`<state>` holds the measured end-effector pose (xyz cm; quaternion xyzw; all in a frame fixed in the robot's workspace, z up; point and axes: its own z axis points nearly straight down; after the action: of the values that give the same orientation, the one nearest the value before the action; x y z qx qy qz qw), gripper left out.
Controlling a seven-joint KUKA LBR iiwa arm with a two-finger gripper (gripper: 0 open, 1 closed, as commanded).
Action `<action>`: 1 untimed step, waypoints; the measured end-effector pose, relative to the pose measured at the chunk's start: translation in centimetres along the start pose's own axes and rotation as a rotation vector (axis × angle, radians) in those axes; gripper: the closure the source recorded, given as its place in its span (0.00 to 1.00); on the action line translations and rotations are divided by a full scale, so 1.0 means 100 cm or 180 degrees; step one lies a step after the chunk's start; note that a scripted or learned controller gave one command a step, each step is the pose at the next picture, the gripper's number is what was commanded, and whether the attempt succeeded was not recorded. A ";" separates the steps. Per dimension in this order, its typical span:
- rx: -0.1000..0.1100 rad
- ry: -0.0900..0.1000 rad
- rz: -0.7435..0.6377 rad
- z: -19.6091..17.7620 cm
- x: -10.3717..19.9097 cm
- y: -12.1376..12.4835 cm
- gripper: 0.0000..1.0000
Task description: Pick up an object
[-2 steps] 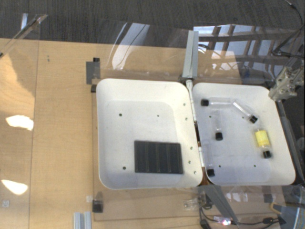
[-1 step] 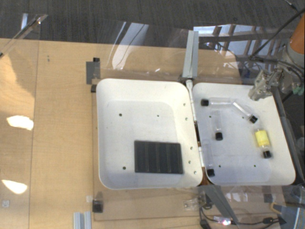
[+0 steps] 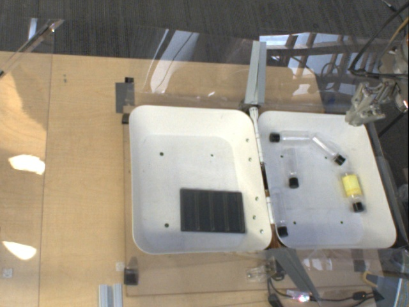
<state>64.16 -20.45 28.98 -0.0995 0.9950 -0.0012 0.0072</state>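
The right bin (image 3: 383, 235) holds several small items. A yellow vial (image 3: 351, 185) with a black cap lies near its right side. A clear tube (image 3: 326, 149) with a black cap lies slanted at the back, and another clear tube (image 3: 291, 136) lies beside it, capped at its left end. A third clear tube (image 3: 292, 171) lies near the middle, with its black cap at the near end. A small black cap (image 3: 282, 231) sits at the front left corner. My gripper (image 3: 366, 107) hangs over the back right corner of this bin, well apart from all of them.
The left bin (image 3: 147, 171) holds a flat black ridged pad (image 3: 212, 210) near its front. A metal post (image 3: 256, 72) stands behind the seam between the bins. Cables and frame parts crowd the back right (image 3: 332, 62). Bare wooden bench (image 3: 64, 171) lies to the left.
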 end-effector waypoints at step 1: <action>-0.0008 0.0010 -0.0191 0.050 -0.033 0.017 1.00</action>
<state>67.12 -18.14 24.02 -0.1292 0.9916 -0.0004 0.0055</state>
